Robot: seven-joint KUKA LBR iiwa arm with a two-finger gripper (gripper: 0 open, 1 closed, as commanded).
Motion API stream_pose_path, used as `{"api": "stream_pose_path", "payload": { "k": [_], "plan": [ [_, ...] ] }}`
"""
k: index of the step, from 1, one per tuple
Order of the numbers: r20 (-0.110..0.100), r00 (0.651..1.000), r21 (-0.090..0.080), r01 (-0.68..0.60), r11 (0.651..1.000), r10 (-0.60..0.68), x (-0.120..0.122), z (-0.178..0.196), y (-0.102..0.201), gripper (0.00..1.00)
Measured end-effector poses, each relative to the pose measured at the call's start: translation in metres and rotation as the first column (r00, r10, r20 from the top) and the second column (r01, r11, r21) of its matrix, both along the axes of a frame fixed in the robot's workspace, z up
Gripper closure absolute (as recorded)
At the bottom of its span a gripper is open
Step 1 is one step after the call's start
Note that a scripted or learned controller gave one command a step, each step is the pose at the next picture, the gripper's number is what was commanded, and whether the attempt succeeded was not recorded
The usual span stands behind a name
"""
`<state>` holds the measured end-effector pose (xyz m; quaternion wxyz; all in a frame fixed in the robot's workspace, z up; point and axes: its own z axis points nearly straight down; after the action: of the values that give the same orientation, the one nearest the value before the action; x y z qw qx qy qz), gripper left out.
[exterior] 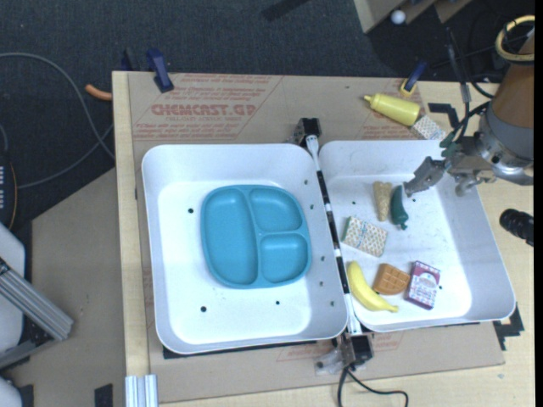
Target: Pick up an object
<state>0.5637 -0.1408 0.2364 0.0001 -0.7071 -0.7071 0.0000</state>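
You see the grey two-finger gripper (422, 179) over the right white bin (475, 253), fingers spread, holding nothing.

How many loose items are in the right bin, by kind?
Banana: 1
Waffle-like brown piece: 1
Checkered packet: 1
Small maroon box: 1
Tan piece: 1
Dark green item: 1
Total: 6

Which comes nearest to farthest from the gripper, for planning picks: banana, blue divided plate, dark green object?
From the gripper:
1. Dark green object, just below-left of it, right bin.
2. Banana, right bin's lower-left corner.
3. Blue divided plate, left bin.
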Motion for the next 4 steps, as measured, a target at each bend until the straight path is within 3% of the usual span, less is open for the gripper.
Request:
{"api": "stream_pose_path", "payload": {
  "k": [1,2,3,4],
  "plan": [
    [-0.004,1.000,0.001,0.000,1.000,0.000,0.035,-0.116,-0.004,0.00],
    [-0.003,1.000,0.002,-0.001,1.000,0.001,0.044,-0.152,0.020,0.00],
    [0.002,1.000,-0.001,-0.001,1.000,0.001,0.081,-0.151,0.005,0.00],
    [-0.002,1.000,0.001,-0.001,1.000,0.001,0.059,-0.152,0.033,0.00]
  ]
}}
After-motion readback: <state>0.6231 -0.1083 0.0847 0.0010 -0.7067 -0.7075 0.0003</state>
